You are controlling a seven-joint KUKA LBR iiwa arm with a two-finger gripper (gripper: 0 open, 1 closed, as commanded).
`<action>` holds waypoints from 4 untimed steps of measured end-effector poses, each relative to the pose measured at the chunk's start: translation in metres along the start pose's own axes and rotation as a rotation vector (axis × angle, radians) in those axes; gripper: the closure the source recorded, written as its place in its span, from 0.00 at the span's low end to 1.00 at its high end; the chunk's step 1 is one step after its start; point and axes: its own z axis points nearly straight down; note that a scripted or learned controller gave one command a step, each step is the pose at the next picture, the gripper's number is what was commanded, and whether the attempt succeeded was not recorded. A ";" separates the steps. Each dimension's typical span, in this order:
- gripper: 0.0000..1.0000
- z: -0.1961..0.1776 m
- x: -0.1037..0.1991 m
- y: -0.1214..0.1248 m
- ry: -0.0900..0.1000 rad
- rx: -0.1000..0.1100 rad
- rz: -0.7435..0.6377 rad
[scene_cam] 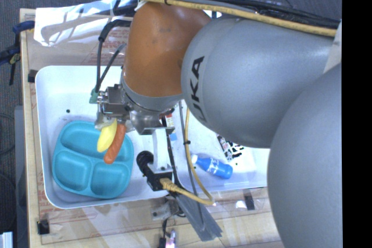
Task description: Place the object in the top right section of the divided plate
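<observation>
Where the grey arm reaches in from 3 o'clock, its orange band hangs over the left bin, and the hand sits just below it, above the plate's rim. The blue divided plate lies in the left bin toward 7 o'clock. A yellow banana and an orange carrot lie side by side, touching, on the plate's 1 o'clock section, their upper ends right under the hand. Whether the hand grips either one, I cannot tell; the wrist hides it. In the right bin, a blue bottle lies on its side at 5 o'clock of the plate, well apart. Black cables hang between the bins, above the tabletop.
</observation>
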 end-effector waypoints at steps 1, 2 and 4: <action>1.00 -0.047 0.013 0.018 0.001 -0.004 -0.143; 1.00 0.045 0.006 -0.001 -0.002 0.003 0.156; 1.00 -0.034 0.007 0.001 0.002 -0.003 -0.002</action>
